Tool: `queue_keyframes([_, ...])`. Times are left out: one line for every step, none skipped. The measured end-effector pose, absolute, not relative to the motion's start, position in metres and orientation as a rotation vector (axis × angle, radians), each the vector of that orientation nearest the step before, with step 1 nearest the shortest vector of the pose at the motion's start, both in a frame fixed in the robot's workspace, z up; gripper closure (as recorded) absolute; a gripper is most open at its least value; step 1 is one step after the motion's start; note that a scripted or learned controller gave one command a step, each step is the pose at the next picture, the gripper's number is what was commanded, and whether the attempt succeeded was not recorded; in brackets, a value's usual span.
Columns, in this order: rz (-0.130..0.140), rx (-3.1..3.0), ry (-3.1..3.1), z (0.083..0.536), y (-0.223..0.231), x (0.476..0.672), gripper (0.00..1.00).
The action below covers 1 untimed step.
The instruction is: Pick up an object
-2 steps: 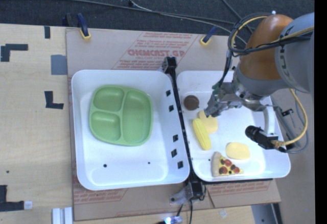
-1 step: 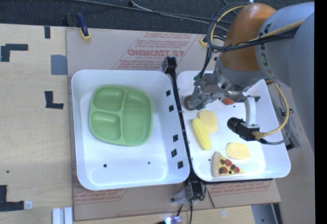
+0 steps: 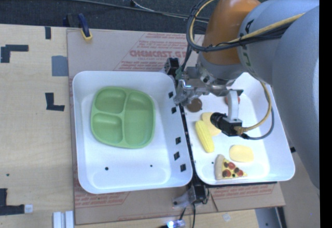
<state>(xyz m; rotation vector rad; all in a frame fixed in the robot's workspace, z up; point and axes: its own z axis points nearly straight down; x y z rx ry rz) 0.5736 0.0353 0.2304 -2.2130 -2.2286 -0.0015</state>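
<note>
Hovering low over the right shallow white plastic bin (image 3: 277,167), the two-finger gripper (image 3: 193,92) sits at that bin's upper left corner — whether it is parted or closed I cannot tell. Just below it in the bin lies a small brown round piece (image 3: 194,105), and beyond that the yellow toy corn cob (image 3: 204,135), its long axis running down the bin — the nearest easy target.

Two bins (image 3: 83,133), one plate (image 3: 123,117), four foods (image 3: 205,135)
</note>
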Motion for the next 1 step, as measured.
queue_keyframes([0.000,-2.212,-2.228,0.2319,0.0925,0.5759,1.00])
